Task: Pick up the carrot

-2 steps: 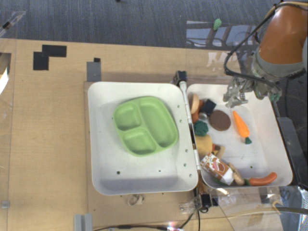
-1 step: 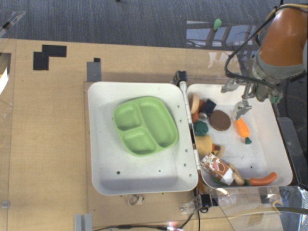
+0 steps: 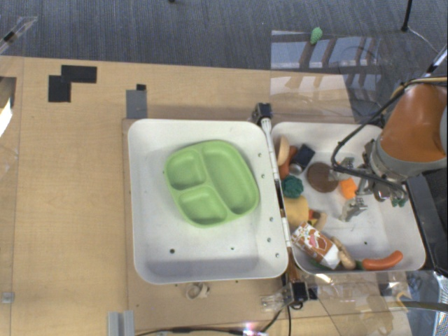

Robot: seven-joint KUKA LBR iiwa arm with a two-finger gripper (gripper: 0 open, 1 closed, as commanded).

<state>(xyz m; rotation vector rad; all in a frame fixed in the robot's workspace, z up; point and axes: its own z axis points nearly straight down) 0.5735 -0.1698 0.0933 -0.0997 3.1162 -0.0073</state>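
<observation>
**Orange Carrot at the Gripper Over the Right Bin**

A pale wooden bench [image 3: 70,208] stood on grey ribbed carpet, with black tape marks [image 3: 70,81] near its far left corner. Two shallow white bins sat side by side on it.

The left bin [image 3: 161,257] held a light green plastic plate [image 3: 211,182] with three compartments, all of them bare.

The right bin [image 3: 392,233] held the clutter. Along its left wall lay a tan, bread-like piece [image 3: 283,152], a small dark can [image 3: 302,157], a dark green lumpy toy [image 3: 292,185] and a pale yellow wedge [image 3: 297,208]. A round brown disc [image 3: 322,177] lay near the middle. Toward the near left corner rested a red and white printed food packet [image 3: 318,244]; its lettering was too small to read. A red-orange sausage-shaped toy [image 3: 381,260] lay along the near wall.

The grey arm with its orange band [image 3: 414,126] reached in from the right. Its two-finger gripper [image 3: 354,200] hung over the middle of the right bin. The small orange carrot [image 3: 348,187] sat right at the gripper's fingers, just right of the brown disc. Whether it was actually clamped between them could not be told, nor whether the fingers were open or closed.
</observation>
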